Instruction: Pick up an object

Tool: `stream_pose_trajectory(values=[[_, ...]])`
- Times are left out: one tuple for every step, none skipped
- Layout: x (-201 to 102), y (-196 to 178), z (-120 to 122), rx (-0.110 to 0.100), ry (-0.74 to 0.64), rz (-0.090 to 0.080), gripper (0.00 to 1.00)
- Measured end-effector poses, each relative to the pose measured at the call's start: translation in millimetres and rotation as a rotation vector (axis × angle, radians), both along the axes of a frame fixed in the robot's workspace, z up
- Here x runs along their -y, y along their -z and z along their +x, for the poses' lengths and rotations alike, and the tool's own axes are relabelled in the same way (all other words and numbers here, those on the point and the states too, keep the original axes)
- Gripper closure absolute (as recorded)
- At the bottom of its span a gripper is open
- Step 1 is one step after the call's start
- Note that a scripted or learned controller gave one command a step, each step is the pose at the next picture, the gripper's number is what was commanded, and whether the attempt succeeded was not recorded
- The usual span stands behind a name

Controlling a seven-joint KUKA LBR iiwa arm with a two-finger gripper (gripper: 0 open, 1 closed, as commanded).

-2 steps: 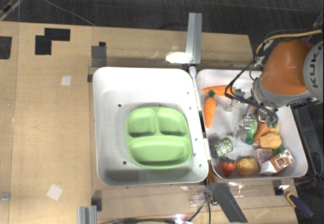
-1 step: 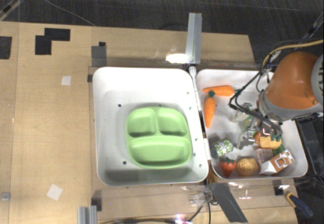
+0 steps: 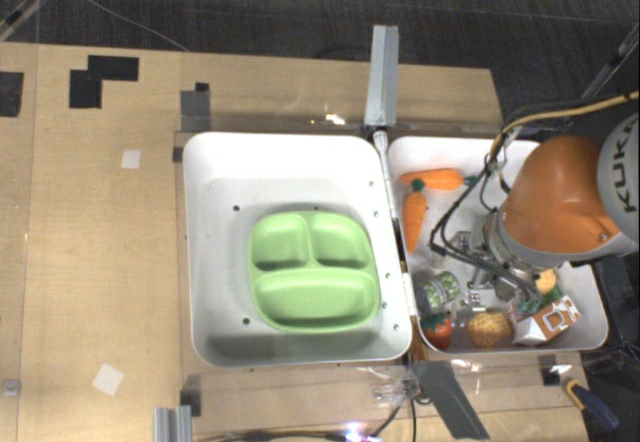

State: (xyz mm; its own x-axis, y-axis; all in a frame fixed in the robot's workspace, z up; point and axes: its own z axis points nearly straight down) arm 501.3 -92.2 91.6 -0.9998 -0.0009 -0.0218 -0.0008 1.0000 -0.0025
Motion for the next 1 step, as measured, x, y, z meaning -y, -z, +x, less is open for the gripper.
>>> stream_pose_trajectory(values=[[0.0,-13.2,5.1,0.016,-0.004,-0.002,1.00]])
